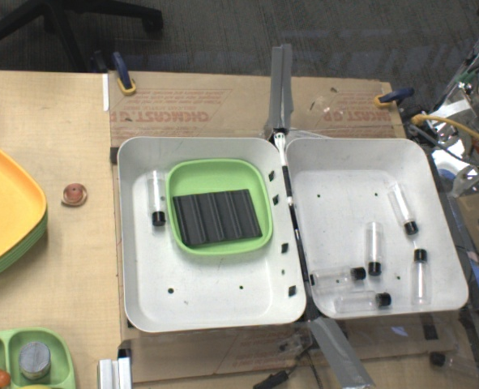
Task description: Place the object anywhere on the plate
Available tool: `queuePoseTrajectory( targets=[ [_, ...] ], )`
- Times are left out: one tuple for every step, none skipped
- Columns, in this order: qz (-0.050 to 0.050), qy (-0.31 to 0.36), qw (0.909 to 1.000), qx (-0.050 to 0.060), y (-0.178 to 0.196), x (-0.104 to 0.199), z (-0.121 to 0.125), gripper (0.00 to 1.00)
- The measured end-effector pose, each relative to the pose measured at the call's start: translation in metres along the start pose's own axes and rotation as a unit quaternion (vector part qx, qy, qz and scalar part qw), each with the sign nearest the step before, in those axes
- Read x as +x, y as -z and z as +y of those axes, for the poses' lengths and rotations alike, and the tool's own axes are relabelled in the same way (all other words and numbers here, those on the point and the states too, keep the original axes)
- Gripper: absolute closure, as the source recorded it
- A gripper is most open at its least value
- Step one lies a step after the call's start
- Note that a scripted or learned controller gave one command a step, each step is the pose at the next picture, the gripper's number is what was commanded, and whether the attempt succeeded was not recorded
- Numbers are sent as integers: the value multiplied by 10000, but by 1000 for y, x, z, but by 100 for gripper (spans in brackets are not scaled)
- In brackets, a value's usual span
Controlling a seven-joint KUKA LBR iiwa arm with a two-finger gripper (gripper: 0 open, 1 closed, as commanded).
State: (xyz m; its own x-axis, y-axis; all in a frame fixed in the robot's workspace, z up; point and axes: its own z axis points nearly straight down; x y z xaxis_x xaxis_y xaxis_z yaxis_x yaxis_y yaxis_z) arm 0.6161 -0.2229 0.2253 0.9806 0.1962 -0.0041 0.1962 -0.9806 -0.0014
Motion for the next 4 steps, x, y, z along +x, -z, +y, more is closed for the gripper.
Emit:
queuePoseTrajectory(
  targets=[
    [7, 31, 10000, -1, 19, 28, 5, 0],
    [-4, 39, 10000, 0, 7, 33, 5, 0],
    [-2, 40, 10000, 1, -18, 36, 5, 0],
    [-1, 20, 10000, 0, -16, 32, 5, 0]
  ],
)
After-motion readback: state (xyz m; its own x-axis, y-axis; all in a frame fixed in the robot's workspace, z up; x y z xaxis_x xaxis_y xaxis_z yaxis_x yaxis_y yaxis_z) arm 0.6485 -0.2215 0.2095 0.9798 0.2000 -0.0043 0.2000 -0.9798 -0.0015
